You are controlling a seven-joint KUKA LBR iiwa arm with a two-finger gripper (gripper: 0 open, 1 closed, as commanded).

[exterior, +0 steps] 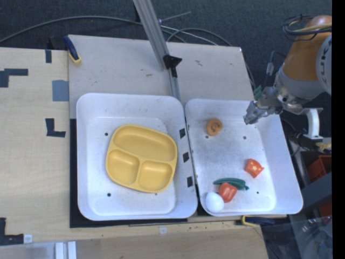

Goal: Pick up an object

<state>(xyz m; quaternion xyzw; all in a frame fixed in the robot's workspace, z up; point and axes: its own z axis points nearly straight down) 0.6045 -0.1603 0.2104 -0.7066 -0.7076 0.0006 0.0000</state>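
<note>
Grey two-finger gripper hovers over top right rim of right shallow white bin, nothing between fingers; open or closed, cannot tell. Small brown round object sits just left of it. Lower down: red block, red-green pepper toy, white egg. Yellow sectioned plastic tray in left bin.

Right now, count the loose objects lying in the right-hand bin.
4. A brown round piece near the far left; an orange-red piece at the right; a red pepper with green stem near the front; a white egg touching it, front-left corner.
</note>
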